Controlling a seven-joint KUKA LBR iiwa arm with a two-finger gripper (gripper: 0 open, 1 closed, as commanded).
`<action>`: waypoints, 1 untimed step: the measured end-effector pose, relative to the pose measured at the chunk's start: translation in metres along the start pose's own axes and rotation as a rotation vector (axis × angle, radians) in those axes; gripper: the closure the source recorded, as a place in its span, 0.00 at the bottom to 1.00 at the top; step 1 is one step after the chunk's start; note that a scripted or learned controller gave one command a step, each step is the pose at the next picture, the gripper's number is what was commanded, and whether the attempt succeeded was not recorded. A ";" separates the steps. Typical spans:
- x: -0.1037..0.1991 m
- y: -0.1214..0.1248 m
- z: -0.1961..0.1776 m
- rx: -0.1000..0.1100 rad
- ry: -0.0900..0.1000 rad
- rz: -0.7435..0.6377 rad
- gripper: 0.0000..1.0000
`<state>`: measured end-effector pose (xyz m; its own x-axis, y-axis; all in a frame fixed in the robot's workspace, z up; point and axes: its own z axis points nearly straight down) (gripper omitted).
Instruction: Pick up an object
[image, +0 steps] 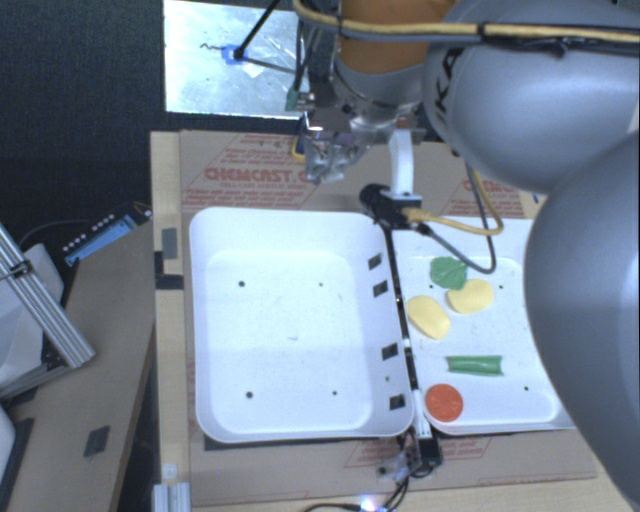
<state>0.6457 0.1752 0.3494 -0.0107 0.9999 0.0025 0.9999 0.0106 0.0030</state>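
The gripper (330, 160) hangs past the bins' far edge, its state impossible to tell, so the pick seems unstarted; next it must descend toward the right bin (520, 405).

Two shallow white bins, the left bin (215, 330) and the right bin (520, 405), are carried side by side on a printed cardboard sheet (250, 170) laid upon the desk (110, 400).
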 end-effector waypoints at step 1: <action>-0.085 0.023 0.040 0.003 -0.003 0.014 1.00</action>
<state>0.6694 0.0909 0.3094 0.0037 1.0000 -0.0008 1.0000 -0.0037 0.0003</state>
